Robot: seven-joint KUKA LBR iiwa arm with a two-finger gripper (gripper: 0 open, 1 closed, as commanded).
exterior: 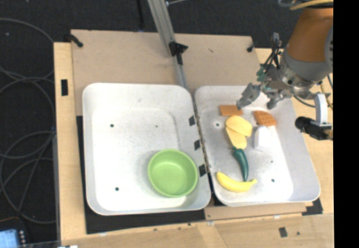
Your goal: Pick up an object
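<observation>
Several small objects crowd the right bin (300,177), the yellow piece (238,131) lying just below-left of the gripper (259,97), whose fingers hang spread and hold nothing.

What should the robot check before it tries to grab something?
1. Pincer over the right bin: ok, above its far end.
2. Pincer free of any load: ok, nothing between the fingers.
3. Fingers spread: ok, they look apart.
4. Target close: ok, orange block lies just below.
5. Room around target: not ok, yellow piece sits right beside it.
6. Height above block: cannot tell.
</observation>
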